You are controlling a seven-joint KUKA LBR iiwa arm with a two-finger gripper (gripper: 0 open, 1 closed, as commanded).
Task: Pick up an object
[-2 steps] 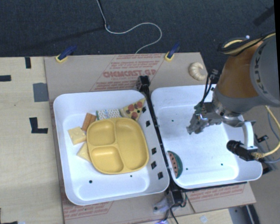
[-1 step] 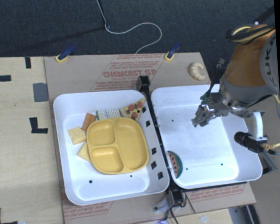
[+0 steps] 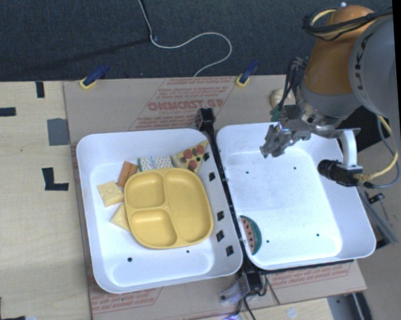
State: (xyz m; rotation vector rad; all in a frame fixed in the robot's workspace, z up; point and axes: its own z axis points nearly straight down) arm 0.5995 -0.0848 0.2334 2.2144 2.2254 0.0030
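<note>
- Cardboard covers the bench (image 3: 183,102) under two white bins set side by side.
- The left bin (image 3: 97,197) holds a yellow divided plate (image 3: 168,207) with small toy food pieces (image 3: 120,185) beside and behind it.
- A watermelon slice (image 3: 251,233) lies at the right bin's (image 3: 343,235) near-left edge.
- The gripper (image 3: 276,144) hangs over the right bin's far part, well apart from the slice, nothing visible between its fingers; their spread cannot be told.

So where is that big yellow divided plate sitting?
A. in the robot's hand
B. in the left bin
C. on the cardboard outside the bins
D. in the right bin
B. The yellow divided plate lies flat in the left bin, among small toy food pieces, while the hand hangs over the right bin.
</note>
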